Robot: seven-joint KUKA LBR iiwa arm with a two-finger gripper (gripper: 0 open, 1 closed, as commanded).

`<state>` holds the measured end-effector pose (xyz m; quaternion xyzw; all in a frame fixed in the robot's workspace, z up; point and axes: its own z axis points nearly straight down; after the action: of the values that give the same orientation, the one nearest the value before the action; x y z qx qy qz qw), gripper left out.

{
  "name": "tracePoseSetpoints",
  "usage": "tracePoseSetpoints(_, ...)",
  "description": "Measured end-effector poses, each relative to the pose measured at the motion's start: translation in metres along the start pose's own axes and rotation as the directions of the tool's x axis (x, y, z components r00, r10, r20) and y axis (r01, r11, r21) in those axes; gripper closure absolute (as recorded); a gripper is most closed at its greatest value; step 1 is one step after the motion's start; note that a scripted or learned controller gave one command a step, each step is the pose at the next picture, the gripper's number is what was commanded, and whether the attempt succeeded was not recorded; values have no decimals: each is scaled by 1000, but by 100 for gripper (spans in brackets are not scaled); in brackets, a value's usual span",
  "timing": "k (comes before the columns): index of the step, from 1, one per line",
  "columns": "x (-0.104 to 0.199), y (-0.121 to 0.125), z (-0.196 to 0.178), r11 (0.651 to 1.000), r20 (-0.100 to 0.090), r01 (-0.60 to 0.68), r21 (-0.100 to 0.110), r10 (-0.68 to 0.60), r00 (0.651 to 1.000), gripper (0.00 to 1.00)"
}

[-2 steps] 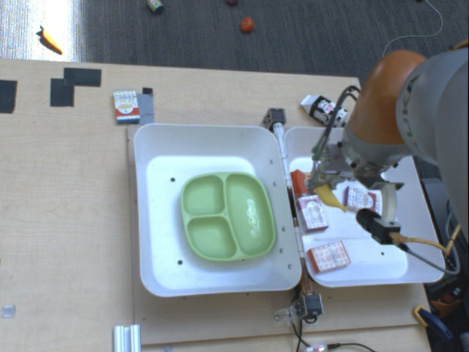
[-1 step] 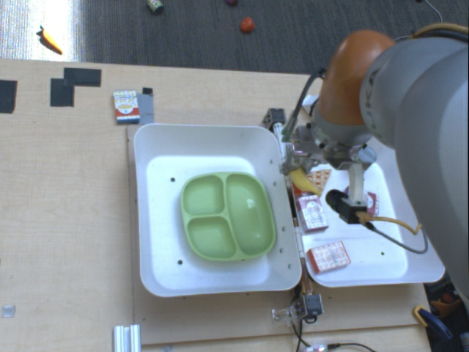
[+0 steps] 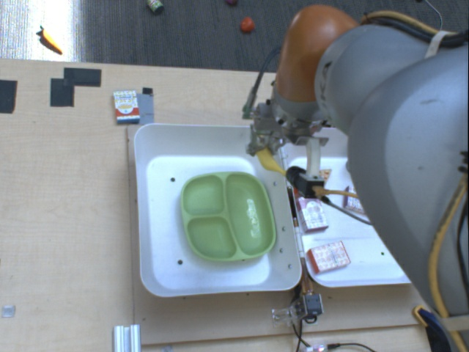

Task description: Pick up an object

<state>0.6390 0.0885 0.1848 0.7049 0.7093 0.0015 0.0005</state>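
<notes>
— Reaching in from the right?
— Yes: grey arm [image 3: 396, 123], huge in the near right, orange band toward the far side.
— And the gripper [image 3: 265, 152]?
— Pointing down, left of the wrist; something yellow at its tip.

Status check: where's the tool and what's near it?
Tool at the rim between both bins, over a yellow item. Fingers unreadable. Green plate in left bin; packets in right.

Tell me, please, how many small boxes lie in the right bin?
2: one box by the divider, another box nearer the front. The arm may hide more.
</notes>
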Motion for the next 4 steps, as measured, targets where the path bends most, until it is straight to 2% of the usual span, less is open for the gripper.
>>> tracePoseSetpoints(1, 70, 23, -32, 1000, -1, 0, -1, 0, 1000, 100)
tracePoseSetpoints(2, 105, 5, -28, 1000, 0, 0, 1, 0, 1000, 100)
tracePoseSetpoints(3, 148, -83, 1, 1000, 0, 0, 4, 0, 1000, 100)
tracePoseSetpoints(4, 148, -152, -24, 1000, 0, 0, 3, 0, 1000, 100)
